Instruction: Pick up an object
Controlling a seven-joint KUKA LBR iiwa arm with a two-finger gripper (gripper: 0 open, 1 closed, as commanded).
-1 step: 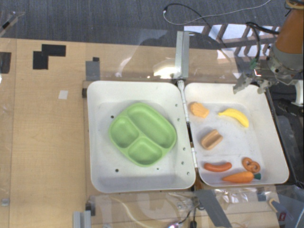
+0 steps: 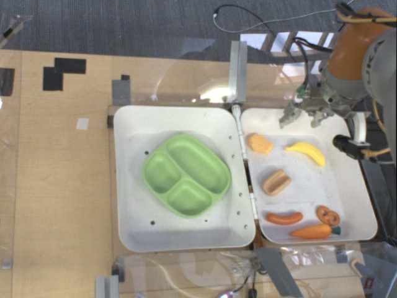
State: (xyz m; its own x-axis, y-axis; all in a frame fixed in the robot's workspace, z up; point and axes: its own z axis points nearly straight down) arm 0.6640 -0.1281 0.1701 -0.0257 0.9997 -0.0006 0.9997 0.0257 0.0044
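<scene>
While the gripper (image 2: 304, 118) hangs over the far edge of the right bin (image 2: 356, 228), nothing has been picked up yet, so I think the job is only at its start. Its two fingers (image 2: 289, 117) are spread apart with no toy between them, so the hand is wide and holds nothing. It sits up near the top of that bin, and the closest toys are the banana (image 2: 307, 153) and the little orange food piece (image 2: 260, 144), both just below it but not touching it. What is left, I would guess, is to go down onto one toy, squeeze it, and lift it up. Now let us count. I see two white bins side by side: the right one and the left bin (image 2: 127, 228). In the left bin lies one green plate (image 2: 187, 176) with three parts, and I see no food on it. In the right bin I count six toy foods, all lying flat and apart from each other: one yellow banana, one small orange food piece near the wall between the bins, one hot dog bun (image 2: 276, 182) in the middle, one red sausage (image 2: 285, 218) near the front, one carrot (image 2: 312, 231) at the front edge, and one small round pretzel (image 2: 327, 215) just above the carrot. One arm (image 2: 356, 54) reaches in, grey and orange.
</scene>
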